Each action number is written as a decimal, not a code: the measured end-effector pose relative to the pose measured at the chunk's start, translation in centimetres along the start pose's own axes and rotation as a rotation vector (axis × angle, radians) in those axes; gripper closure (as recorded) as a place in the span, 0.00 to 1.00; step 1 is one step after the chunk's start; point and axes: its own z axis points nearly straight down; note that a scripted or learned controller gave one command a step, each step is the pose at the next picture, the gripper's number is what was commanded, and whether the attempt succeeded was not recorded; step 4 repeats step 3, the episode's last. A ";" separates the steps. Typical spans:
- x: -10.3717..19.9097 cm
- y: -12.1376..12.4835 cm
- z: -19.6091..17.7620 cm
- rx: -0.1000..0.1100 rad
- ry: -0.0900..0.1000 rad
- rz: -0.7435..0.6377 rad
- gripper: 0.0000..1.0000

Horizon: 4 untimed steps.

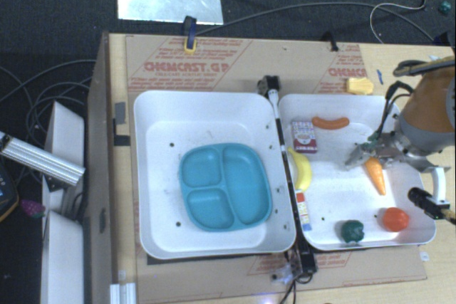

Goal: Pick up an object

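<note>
In the right bin (335,244), my gripper (365,152) is low over the floor, just above the thick end of an orange carrot (376,177); the gripper's tip meets that end. The carrot lies on the bin floor, pointing toward the front. Also in this bin are a sausage (330,122), a small red and white carton (304,137), a banana (303,171), a red-orange ball-shaped fruit (395,218) and a green broccoli piece (351,230).
The left bin (153,124) holds a blue divided plate (224,186). A thin tube (303,210) lies along the right bin's left wall. A yellow block (360,86) sits on the bench behind the right bin. The arm's orange band (429,107) hangs over the bin's right side.
</note>
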 end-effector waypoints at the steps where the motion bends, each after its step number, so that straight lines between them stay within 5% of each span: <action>1: 0.0 0.1 -1.1 -0.002 -0.001 -0.001 1.00; 2: 8.2 1.6 0.0 0.000 0.002 -0.005 1.00; 3: 15.1 0.6 -10.1 -0.002 0.001 -0.004 1.00; 4: 15.1 0.6 -10.1 -0.002 0.001 -0.004 1.00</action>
